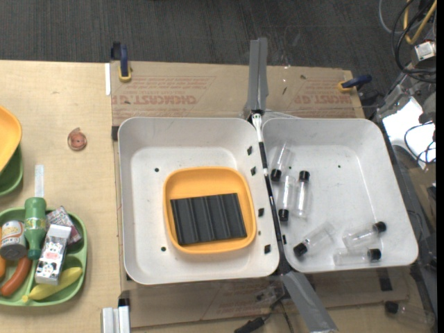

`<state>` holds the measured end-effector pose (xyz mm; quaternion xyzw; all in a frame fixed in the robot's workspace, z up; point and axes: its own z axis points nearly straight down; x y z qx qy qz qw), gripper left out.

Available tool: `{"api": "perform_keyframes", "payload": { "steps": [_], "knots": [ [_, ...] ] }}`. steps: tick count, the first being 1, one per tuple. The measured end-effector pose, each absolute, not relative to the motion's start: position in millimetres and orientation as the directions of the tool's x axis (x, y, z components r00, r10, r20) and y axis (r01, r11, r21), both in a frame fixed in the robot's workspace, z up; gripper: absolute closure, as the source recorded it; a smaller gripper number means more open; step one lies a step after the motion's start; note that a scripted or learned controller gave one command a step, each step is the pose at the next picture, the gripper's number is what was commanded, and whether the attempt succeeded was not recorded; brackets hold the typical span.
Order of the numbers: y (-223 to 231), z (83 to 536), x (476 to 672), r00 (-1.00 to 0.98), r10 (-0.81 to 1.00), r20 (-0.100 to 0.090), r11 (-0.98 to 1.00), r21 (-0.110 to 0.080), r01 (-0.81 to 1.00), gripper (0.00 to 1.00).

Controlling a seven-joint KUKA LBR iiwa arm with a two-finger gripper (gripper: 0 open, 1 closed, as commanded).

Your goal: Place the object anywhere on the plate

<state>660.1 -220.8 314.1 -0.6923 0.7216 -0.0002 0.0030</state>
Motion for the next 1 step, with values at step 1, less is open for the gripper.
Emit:
{"api": "perform_keyframes", "payload": {
  "steps": [1],
  "knots": [
    [-220.9, 339.8, 659.9, 0.261, -0.965, -0.004, -0.261, -0.004, -0.965, 0.0]
  ]
}}
